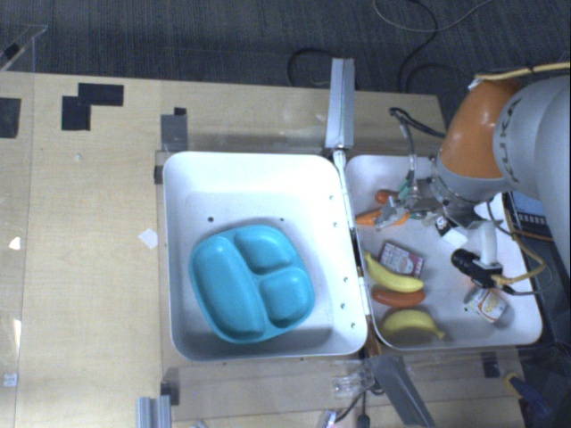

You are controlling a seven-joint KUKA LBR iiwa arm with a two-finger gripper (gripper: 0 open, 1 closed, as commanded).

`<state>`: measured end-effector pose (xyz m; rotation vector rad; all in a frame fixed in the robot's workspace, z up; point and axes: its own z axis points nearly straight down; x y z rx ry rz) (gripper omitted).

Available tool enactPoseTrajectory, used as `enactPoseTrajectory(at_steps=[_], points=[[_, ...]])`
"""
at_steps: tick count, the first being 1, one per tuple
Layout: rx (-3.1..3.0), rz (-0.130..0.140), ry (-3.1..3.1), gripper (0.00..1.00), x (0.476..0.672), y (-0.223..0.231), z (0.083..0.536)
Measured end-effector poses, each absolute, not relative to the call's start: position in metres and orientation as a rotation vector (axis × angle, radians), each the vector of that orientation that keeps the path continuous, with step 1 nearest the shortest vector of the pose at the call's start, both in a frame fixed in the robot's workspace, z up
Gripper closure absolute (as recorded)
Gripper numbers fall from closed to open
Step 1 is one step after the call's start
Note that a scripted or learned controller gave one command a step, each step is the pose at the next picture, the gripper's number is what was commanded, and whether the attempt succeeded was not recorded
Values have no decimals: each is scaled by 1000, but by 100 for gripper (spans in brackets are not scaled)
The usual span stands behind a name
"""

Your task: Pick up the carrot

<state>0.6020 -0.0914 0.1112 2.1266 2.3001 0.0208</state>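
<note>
The carrot [376, 218] is a small orange piece lying in the right bin [526, 324], in its upper left part near the divider. My gripper [409, 201] hangs low over the carrot's right end, and its metal parts cover that end. The grey arm with its orange band [473, 136] reaches in from the right above the bin. A small red-orange item [384, 197] sits just behind the carrot, beside the gripper.
The right bin also holds a dark packet [400, 259], a banana [393, 278], a red sausage-shaped item [399, 297] and a yellow-green fruit [412, 324]. A blue divided plate [252, 282] lies in the left bin [241, 181]. Cables [486, 270] trail at the right.
</note>
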Motion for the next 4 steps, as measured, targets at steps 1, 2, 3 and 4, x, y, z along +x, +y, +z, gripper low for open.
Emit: enactPoseTrajectory(at_steps=[1, 2, 3, 4], points=[[2124, 25, 2300, 100, 603, -90, 122], [2124, 25, 2300, 0, 603, -90, 122], [2140, 3, 2297, 0, 585, -101, 158], [2133, 27, 2284, 0, 624, -95, 106]])
